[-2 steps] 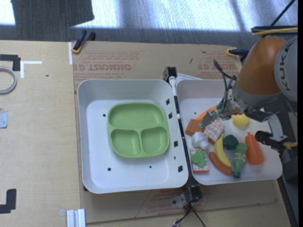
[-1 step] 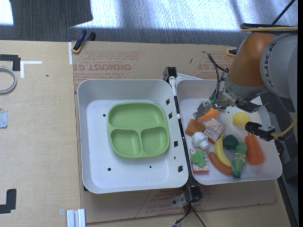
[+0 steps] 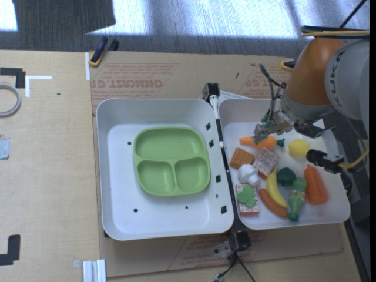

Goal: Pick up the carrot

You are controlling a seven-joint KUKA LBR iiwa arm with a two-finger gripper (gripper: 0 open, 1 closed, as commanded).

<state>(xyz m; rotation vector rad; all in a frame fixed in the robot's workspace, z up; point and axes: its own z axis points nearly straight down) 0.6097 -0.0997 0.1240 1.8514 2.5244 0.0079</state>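
At right bin's (image 3: pixel 329 216) twelve o'clock: pincer (image 3: pixel 269 129) over carrot (image 3: pixel 258 140).
Touching carrot's top; finger spread impossible to tell.

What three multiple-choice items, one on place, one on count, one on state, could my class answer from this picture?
1. Where does the green three-compartment plastic plate lie? A left white bin B right white bin C the bench
2. How many compartments does the plate have? A two B three C four
3. What lies on the plate? A a banana B a carrot C nothing

Key: 1 A, it sits in the left white bin. 2 B, one long and two small. 3 C, all compartments show bare green.
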